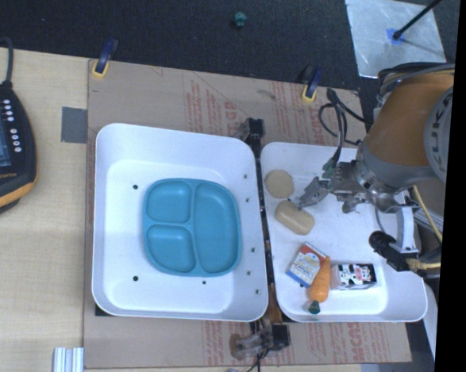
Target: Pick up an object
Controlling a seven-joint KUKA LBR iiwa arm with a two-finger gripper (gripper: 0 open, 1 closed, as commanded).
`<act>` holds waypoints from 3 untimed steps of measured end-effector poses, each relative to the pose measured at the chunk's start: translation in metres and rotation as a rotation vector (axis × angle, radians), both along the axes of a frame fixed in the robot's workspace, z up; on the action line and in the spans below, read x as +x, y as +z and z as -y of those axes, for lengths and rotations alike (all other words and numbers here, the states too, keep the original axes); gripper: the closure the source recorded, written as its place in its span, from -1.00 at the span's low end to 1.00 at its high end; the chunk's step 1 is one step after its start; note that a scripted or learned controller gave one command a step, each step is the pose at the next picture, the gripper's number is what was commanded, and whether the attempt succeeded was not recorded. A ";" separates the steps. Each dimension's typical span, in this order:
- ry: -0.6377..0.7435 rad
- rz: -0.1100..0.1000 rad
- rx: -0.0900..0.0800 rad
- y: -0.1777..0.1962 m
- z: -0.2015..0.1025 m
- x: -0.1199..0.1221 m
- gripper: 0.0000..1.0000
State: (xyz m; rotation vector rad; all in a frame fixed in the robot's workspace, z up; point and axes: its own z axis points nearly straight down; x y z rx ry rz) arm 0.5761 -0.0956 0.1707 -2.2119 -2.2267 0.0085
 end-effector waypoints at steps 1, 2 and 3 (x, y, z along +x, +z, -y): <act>-0.002 -0.001 0.001 -0.080 -0.004 -0.002 -1.00; -0.002 0.002 0.001 -0.079 -0.003 -0.061 -1.00; -0.001 0.003 0.001 -0.079 0.000 -0.021 -1.00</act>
